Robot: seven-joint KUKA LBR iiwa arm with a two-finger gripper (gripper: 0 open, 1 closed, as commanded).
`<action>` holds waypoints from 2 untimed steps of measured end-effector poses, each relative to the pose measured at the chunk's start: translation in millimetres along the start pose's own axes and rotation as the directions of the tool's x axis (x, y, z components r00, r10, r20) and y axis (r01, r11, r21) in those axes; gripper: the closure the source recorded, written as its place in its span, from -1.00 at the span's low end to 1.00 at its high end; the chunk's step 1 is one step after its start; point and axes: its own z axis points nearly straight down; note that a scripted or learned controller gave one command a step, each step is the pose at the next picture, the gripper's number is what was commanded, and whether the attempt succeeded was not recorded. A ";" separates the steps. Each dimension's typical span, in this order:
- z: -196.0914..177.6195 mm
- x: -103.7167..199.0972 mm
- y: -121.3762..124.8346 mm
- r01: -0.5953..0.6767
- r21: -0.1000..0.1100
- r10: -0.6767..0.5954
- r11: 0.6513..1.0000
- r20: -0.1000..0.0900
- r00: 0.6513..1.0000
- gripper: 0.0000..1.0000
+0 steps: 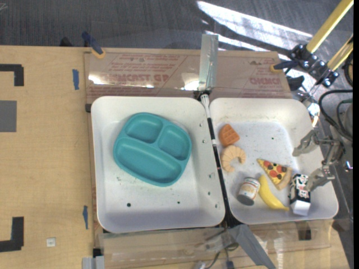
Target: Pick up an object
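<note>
Over the right bin's (269,114) right rim, the hand (317,161), fingers spread, holding nothing.

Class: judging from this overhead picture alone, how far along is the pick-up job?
Nothing looks picked up yet. The croissant, pizza slice, banana, small can and black-and-white carton all lie in the right bin. The gripper sits at that bin's right edge, nothing visibly between its fingers. Grasping and lifting remain.
</note>
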 end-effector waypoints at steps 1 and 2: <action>81.0 -80.8 22.5 -0.328 0.000 0.328 0.945 -0.004 0.945 -1.00; 149.5 -134.1 35.0 -0.383 -0.002 0.383 0.924 0.010 0.924 -1.00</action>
